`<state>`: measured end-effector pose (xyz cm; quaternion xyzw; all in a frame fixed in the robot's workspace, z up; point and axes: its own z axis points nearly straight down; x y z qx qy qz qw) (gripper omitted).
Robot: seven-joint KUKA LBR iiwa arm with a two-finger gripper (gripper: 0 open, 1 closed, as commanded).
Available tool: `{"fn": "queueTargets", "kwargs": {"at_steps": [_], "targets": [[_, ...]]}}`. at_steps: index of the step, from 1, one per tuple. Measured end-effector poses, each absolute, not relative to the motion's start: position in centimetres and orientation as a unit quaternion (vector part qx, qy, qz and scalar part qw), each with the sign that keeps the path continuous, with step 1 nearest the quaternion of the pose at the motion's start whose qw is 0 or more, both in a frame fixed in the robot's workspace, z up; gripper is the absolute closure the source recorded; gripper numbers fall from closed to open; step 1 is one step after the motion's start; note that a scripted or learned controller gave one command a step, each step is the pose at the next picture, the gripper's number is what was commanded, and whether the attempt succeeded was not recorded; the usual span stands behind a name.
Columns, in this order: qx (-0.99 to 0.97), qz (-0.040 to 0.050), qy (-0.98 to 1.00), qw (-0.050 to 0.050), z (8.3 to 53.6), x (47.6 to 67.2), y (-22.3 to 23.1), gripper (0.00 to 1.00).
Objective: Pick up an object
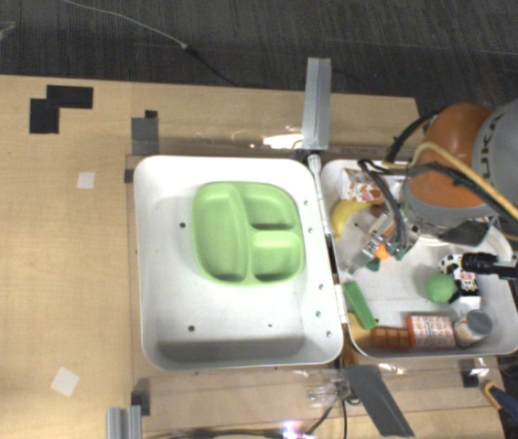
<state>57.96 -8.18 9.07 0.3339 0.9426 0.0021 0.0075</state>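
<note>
The hand is reaching into the right bin near the yellow object; its opening cannot be told, and seemingly nothing is getting lifted yet

smooth matt green plastic tray

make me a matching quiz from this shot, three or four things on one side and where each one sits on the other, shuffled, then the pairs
Things
1. green divided plate
2. green ball
3. green block
4. yellow object

Places
A. right bin, against its left wall toward the near end
B. left bin, lying in the middle
C. right bin, near its far left corner
D. right bin, right part, beside a black-and-white item

Pairs: 1-B, 2-D, 3-A, 4-C
</note>
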Motion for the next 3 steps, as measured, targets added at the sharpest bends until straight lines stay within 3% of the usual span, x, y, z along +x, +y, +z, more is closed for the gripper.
{"fn": "queueTargets", "kwargs": {"at_steps": [1,2,3], "targets": [[0.33,0.0031,0.944,0.017,10.5,58.5,-8.2,1.0],[0.381,0.0036,0.925,0.005,18.9,57.7,-0.7,1.0],[0.116,-0.0005,0.993,0.005,16.2,61.4,-10.8,1.0]]}}
